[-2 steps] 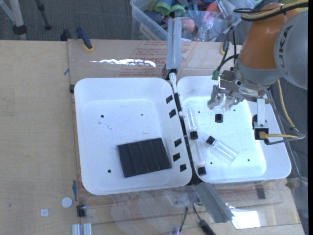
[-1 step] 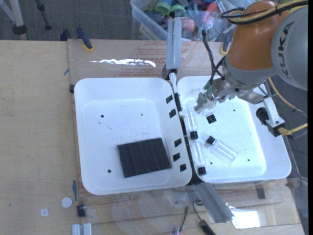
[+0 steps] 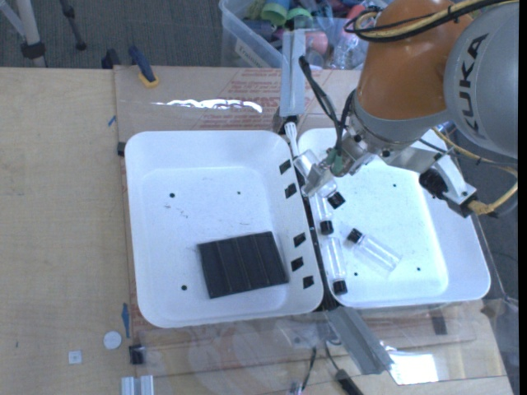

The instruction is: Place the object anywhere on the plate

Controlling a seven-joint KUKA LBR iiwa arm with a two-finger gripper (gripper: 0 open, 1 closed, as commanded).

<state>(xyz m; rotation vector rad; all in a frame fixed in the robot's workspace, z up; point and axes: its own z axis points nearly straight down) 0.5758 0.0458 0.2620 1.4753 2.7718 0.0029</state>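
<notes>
The plate point(image 3: 243, 264) is a black ribbed rectangle lying flat in the front of the left bin point(image 3: 165, 171). In the right bin point(image 3: 428, 220) a clear vial with a black cap point(image 3: 372, 250) lies on its side near the middle. A second clear tube point(image 3: 333, 258) with black ends lies along that bin's left wall. My gripper point(image 3: 317, 174) hangs low over the right bin's back-left corner, close to the divider between the bins. A small black piece point(image 3: 334, 197) shows just below it. Nothing is seen held.
Small black clips point(image 3: 298, 240) line the divider between the bins. A metal post point(image 3: 290, 81) stands behind the divider. Behind the bench a clear tub of coloured toys point(image 3: 284, 15) sits. The big orange and grey wrist point(image 3: 412, 64) hides the right bin's back part.
</notes>
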